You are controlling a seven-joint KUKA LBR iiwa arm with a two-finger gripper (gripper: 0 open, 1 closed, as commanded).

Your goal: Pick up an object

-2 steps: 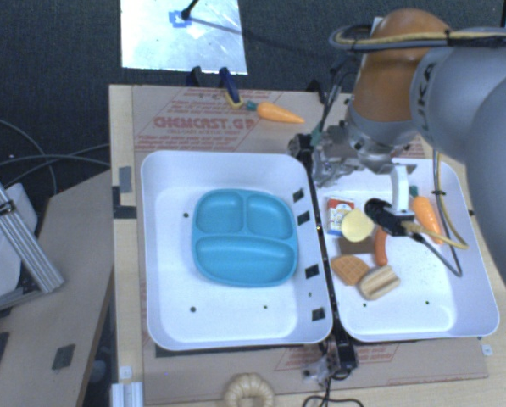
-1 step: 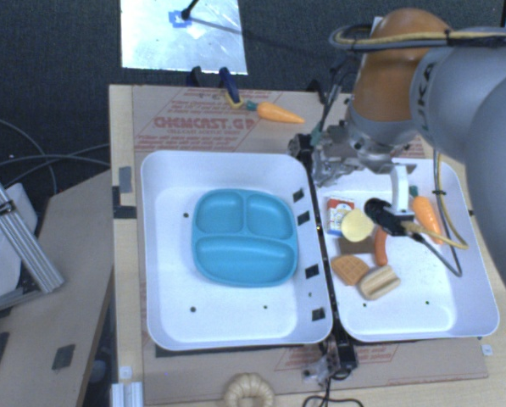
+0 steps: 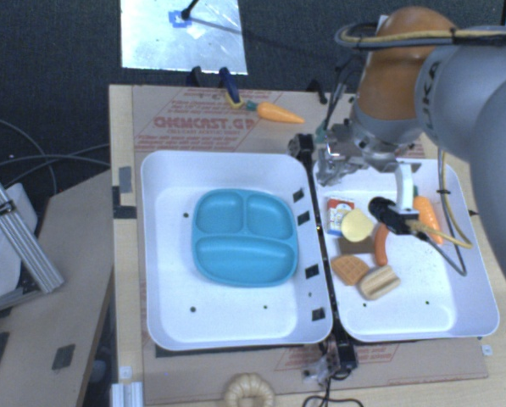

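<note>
My gripper hangs over the back left corner of the right bin, close to the divider between the bins. Just in front of it lie a small red and white carton and a round yellow piece on a brown block. An orange sausage, a tan waffle biscuit and a bread roll sit nearer the bin's middle. A carrot lies to the right. Nothing shows in the gripper.
The left bin holds a blue divided plate. Behind the bins, a second carrot lies on the cardboard beside a blue clamp. A pale ring-shaped piece rests at the bench's front edge.
</note>
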